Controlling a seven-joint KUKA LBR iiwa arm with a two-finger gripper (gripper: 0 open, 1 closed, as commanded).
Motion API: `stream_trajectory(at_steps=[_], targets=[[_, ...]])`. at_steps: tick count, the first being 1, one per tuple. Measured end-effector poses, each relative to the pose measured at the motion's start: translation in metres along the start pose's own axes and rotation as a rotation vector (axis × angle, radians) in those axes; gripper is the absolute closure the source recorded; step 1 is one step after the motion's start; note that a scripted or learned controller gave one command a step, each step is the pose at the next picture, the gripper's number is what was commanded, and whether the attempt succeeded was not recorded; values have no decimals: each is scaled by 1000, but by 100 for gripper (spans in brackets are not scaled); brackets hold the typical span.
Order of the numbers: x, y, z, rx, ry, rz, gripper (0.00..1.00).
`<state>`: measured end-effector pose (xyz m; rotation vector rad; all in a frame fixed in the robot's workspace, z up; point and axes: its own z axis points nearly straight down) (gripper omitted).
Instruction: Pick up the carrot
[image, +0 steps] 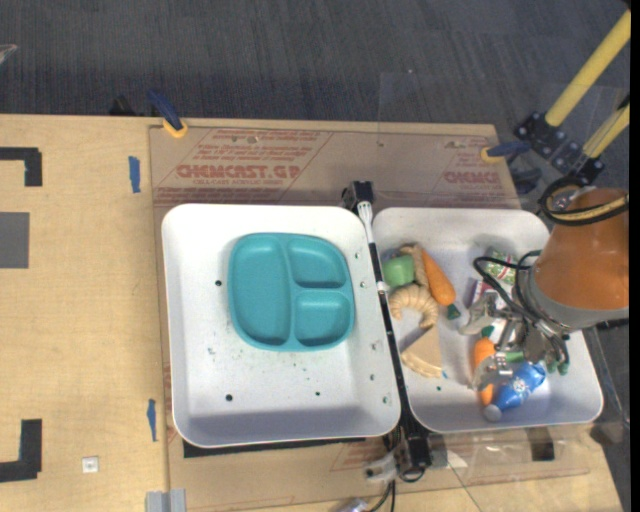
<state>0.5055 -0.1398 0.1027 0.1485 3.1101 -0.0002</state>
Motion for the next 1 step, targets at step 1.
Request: stream_trajectory(at_steps=[1], targets=[[22,5,12,6,12,451,0]])
